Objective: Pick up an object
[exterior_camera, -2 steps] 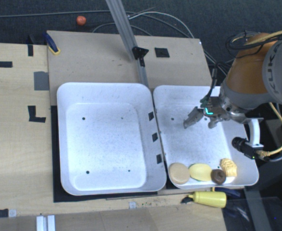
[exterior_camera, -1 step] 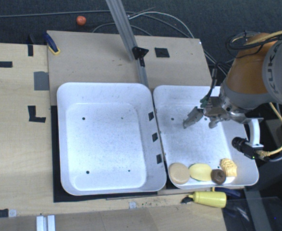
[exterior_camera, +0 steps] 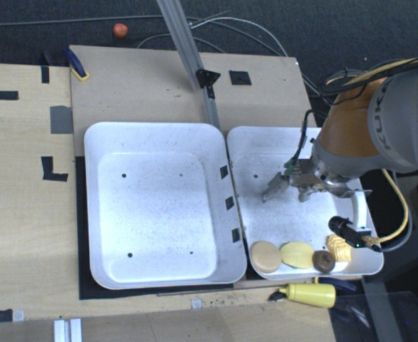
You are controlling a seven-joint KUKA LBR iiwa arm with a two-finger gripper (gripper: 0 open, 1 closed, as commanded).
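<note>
Yellow and black, a tool-like object (exterior_camera: 310, 293) lay on the bench just outside the near rim of the right bin (exterior_camera: 265, 144), closest to the camera. Inside that bin, along its near edge, sat a row of small objects: one tan round disc (exterior_camera: 265, 256), one pale yellow oval piece (exterior_camera: 295, 254) touching it, one dark brown round piece (exterior_camera: 324, 261), and one yellow-and-white item (exterior_camera: 338, 248) in the near right corner, too small to identify. That made four objects in the bin, all bunched together. Two white bins stood side by side; the left bin (exterior_camera: 102, 141) showed only a few small dark dots on its floor. One gripper (exterior_camera: 288, 189) hung over the middle of the right bin, well apart from the row of objects. Its fingers were splayed apart, one finger (exterior_camera: 273, 189) slanting toward the bin floor, with nothing between them. One small orange ball (exterior_camera: 120, 29) lay on the dark floor beyond the bench.
</note>
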